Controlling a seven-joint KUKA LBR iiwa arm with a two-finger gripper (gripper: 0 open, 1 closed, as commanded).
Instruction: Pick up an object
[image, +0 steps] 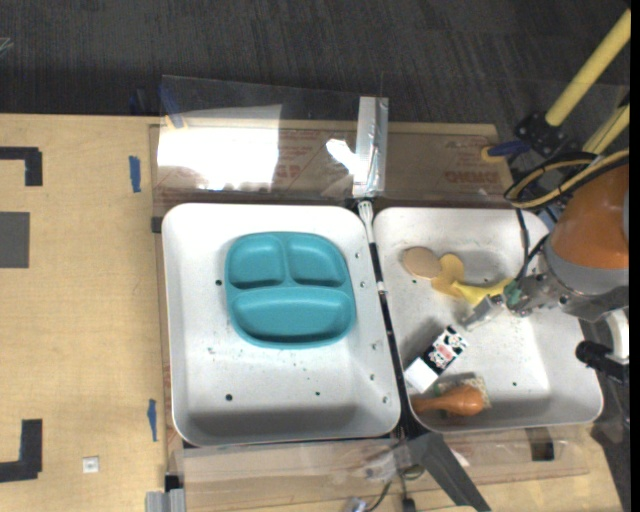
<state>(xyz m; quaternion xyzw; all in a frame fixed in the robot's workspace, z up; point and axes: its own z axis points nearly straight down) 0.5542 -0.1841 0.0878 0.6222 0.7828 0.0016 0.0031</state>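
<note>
Nearest us, along the front edge of the right shallow white bin, we see an orange carrot-shaped toy, and just behind it a small black-and-white box. Farther back lie a yellow plastic piece and a tan oval piece. The gripper hangs beside the yellow piece. In the left white bin rests a teal divided plastic tray.

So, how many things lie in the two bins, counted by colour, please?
Teal: 1, the divided plate
Tan: 1, the rounded piece
Yellow: 1, the yellow toy
Black and white: 1, the small box
Orange: 1, the carrot-like toy
Total: 5
</note>
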